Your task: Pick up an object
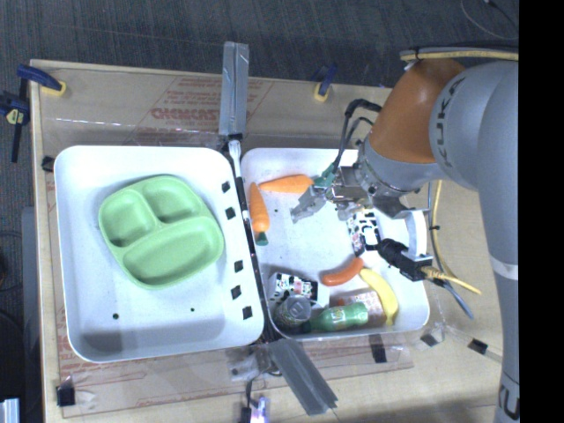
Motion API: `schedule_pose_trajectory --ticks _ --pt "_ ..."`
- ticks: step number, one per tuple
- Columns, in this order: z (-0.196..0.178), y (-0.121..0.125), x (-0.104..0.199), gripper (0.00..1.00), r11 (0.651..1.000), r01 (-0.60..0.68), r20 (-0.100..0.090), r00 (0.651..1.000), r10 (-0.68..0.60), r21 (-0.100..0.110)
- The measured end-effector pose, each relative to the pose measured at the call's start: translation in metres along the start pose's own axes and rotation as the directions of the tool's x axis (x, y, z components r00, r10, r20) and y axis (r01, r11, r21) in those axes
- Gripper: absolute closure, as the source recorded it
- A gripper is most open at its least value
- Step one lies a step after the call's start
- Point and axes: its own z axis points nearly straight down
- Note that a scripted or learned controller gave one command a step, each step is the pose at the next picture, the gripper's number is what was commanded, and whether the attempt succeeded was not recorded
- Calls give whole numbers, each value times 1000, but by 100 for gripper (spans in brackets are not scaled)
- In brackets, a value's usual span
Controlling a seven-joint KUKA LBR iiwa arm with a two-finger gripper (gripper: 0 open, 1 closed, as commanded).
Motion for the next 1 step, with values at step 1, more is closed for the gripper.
schedule_pose_trajectory --ticks 1 --pt "-25 67 -2 0 1000 21 1 1000 -21 -3"
